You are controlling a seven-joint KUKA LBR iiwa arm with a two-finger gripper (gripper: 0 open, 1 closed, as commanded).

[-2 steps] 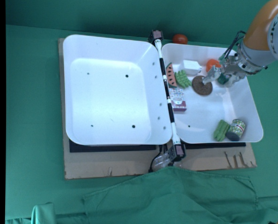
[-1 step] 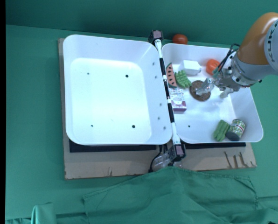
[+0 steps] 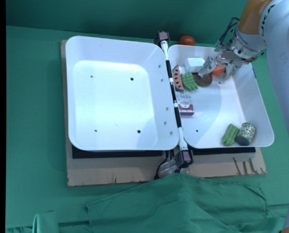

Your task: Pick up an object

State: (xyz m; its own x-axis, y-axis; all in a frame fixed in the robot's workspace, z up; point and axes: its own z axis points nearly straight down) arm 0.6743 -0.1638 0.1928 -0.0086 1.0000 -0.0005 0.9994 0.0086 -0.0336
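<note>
Gripper (image 3: pixel 213 70) at right bin's (image 3: pixel 253 89) twelve o'clock, over orange item (image 3: pixel 218 70) beside brown disc (image 3: pixel 203 79); finger state indiscernible.

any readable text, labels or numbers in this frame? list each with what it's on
None can be read.
Small red and white printed carton in the right white bin: print too blurred to read.
Small green-labelled can in the bin's near right corner: label too small to read.

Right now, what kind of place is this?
Probably a robot test lab. A grey arm reaches over two white bins on a green-covered bench, with toy food such as a watermelon slice to pick up.
</note>
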